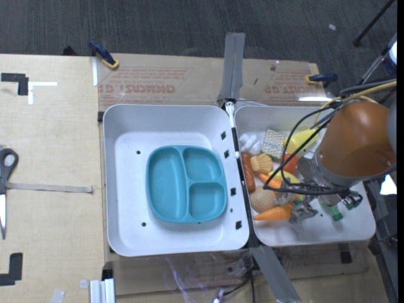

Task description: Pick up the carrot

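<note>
So the gripper point(305, 212) is down low in the right bin point(360, 229), sitting toward the near side of it, with the orange band of the arm point(356, 139) looming over most of that bin from the right. Honestly I can't make out how the business end is set from this angle, it's just a grey metal clump half under cables, so no call on that, and I don't see anything clearly being held.

The carrot point(273, 214) is the key bit. It's lying just to the left of the gripper, basically touching or as good as, on the near-left part of the right bin floor. Long axis runs roughly left-right, tilted a little, with the thin tip pointing left toward the wall between the bins and the fat end toward the gripper. So the approach is end-on, not across the middle, which looks awkward to me: I'd guess it needs to slide left a bit to get over the body.

Just beyond the carrot there's a pile of other toy food, a tan bread-looking lump point(262, 199), a reddish sausage point(248, 172) along the divider, something yellow point(302, 139) farther back. Left bin point(120, 169) has a teal divided plate point(187, 184) in it, well apart from all this.
</note>
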{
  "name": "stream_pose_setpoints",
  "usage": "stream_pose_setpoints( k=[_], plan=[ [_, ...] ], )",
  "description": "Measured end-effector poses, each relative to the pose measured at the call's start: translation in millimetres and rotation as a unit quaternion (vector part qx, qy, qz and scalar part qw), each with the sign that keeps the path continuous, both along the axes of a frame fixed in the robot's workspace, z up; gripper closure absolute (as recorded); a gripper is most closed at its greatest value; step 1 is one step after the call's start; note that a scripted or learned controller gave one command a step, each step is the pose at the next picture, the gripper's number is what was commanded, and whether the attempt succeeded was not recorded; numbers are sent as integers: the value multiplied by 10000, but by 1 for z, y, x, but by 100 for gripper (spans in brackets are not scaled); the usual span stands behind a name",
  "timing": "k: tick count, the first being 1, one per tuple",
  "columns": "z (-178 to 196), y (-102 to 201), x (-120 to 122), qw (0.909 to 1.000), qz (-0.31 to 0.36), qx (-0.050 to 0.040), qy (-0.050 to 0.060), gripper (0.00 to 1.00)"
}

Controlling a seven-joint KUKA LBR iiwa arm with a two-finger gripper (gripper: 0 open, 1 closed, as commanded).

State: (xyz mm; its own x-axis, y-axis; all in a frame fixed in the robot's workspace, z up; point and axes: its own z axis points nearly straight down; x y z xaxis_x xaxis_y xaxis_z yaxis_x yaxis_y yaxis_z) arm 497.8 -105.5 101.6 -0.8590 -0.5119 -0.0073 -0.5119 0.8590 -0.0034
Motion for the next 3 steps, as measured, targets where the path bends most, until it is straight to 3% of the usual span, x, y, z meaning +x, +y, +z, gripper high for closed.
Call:
stream_pose_setpoints(
  k=[1,2,3],
  plan=[
    [-9,-1,81,10000,1,-3,15,100],
    [91,47,132,9883,-1523,12,7,100],
    [91,47,132,9883,-1526,11,10,0]
  ],
)
